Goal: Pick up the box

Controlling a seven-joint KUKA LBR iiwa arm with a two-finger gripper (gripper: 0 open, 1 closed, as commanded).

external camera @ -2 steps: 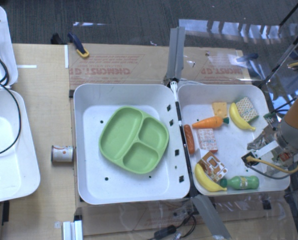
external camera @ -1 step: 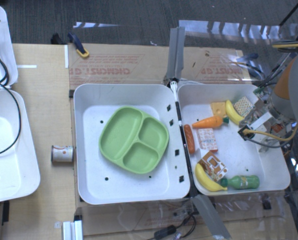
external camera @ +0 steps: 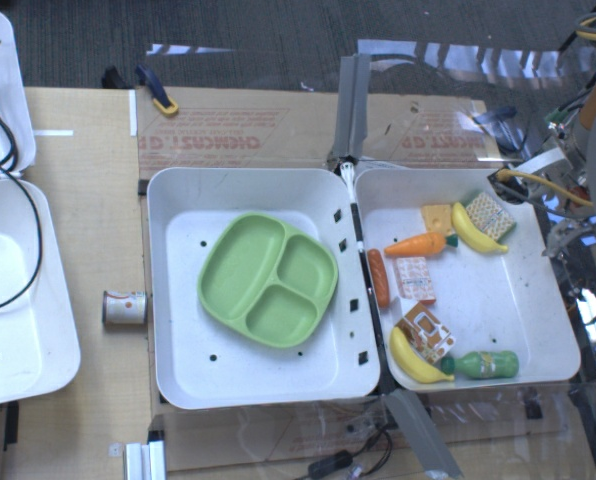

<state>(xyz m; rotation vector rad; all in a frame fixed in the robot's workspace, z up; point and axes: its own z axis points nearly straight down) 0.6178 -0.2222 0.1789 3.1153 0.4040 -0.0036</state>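
A small brown-and-white patterned box (external camera: 427,332) lies in the right bin (external camera: 538,308) near its front, resting against a yellow banana (external camera: 412,359). A flat pink-and-white packet (external camera: 414,277) lies just behind it, mid-bin. My arm's grey end with cables (external camera: 570,230) hangs at the bin's right rim, well to the right of the box and apart from it. The gripper (external camera: 568,240) is mostly cut off by the view's edge.
The right bin also holds a carrot (external camera: 421,244), a sausage (external camera: 379,277), a green bottle (external camera: 488,365), a second banana (external camera: 474,230), a cheese slice (external camera: 437,217) and a tan block (external camera: 490,215). A green divided plate (external camera: 268,280) sits in the left bin (external camera: 178,368).
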